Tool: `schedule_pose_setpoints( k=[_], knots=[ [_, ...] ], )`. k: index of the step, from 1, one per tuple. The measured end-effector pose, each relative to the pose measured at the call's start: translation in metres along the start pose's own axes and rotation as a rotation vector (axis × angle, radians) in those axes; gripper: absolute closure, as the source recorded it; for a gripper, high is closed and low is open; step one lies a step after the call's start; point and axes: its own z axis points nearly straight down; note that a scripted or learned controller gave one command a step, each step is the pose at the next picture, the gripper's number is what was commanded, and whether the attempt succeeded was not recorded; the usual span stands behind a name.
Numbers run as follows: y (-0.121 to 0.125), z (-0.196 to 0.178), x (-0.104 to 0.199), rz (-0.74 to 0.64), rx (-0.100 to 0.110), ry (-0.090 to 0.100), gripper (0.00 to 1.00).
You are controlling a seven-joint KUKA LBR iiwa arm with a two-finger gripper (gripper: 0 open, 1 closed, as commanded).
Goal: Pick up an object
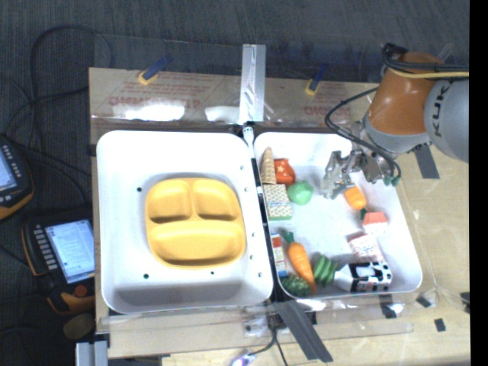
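Note:
My gripper (340, 178) hangs low over the upper middle of the right bin (404, 235), below the orange wrist band (400, 101). A small orange toy (354, 197) lies just below and right of it, touching or nearly touching the gripper. A green ball (301, 193) sits to its left, with a red piece (284, 171) and a tan cone (267, 166) beyond. I see nothing lifted by the gripper.
The same bin also holds a waffle-like block (276, 202), a carrot (299, 259), a green vegetable (324, 269), a black-and-white box (370, 275), a pink-white carton (364, 246) and a salmon block (374, 219). A yellow divided tray (196, 221) lies in the left bin (114, 204).

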Motion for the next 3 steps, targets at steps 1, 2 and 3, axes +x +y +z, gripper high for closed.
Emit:
schedule_pose_setpoints(
  k=[1, 2, 3],
  knots=[
    [0.0, 0.0, 0.0, 0.0, 0.0, 0.0, 0.0],
    [-0.012, 0.014, -0.021, -0.078, -0.003, 0.011, 0.0],
    [-0.037, 0.012, 0.044, -0.071, -0.002, 0.009, 0.0]
  ],
)
